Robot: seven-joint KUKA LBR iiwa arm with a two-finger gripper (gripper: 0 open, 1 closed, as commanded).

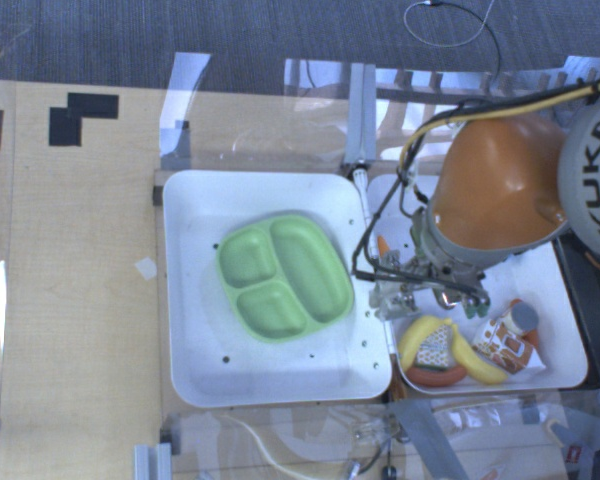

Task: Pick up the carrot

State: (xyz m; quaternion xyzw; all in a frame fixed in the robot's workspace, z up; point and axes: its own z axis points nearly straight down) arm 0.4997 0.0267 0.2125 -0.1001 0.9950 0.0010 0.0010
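Carrot (383, 244) shows as a small orange tip near the right bin's (570, 368) left wall, with the gripper (420, 293) hanging just beside it, seemingly positioned for a grasp.

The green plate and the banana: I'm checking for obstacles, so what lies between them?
In the camera view, the left bin's white rim lies between the green plate and the banana.
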